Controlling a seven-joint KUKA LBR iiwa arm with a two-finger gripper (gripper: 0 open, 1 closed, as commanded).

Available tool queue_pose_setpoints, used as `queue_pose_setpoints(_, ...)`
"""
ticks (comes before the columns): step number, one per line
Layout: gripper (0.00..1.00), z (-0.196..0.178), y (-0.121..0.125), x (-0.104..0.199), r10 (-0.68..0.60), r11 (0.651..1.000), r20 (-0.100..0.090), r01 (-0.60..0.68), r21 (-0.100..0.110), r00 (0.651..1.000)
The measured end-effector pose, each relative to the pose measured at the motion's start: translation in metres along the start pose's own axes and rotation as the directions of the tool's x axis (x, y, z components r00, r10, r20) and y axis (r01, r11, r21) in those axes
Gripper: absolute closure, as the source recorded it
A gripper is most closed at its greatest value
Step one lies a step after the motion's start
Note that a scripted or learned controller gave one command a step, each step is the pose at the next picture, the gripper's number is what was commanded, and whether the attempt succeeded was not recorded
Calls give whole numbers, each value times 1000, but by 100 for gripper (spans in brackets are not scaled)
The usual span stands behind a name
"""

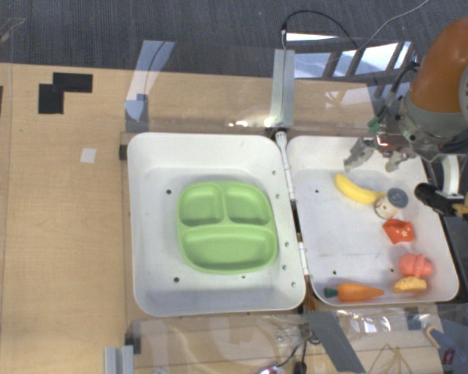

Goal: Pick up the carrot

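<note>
The carrot (358, 291), orange with a green stub at its left end, lies along the front edge of the right bin (327, 240). My gripper (378, 154) hangs over the back of that bin, far from the carrot, just behind the yellow banana (354, 190). Its two fingers are spread apart with nothing between them.
The right bin also holds a small round grey-topped piece (391, 202), a red strawberry-like piece (399, 231), a pink piece (415, 266) and a yellow-orange piece (410, 284) close to the carrot's tip. A green divided plate (226, 226) sits in the left bin (156, 209).
</note>
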State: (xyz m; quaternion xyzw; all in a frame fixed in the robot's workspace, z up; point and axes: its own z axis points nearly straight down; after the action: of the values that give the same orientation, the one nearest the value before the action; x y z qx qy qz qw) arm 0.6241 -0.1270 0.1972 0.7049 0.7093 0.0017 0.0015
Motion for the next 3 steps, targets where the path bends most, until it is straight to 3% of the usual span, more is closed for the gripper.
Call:
queue_pose_setpoints(1, 0, 94, -56, -20, 296, 955, 0, -296, 3, 955)
queue_pose_setpoints(2, 0, 31, -113, 0, 274, 962, -1, -274, 2, 962)
queue_pose_setpoints(3, 0, 100, -138, -17, 695, 719, -1, -695, 12, 719)
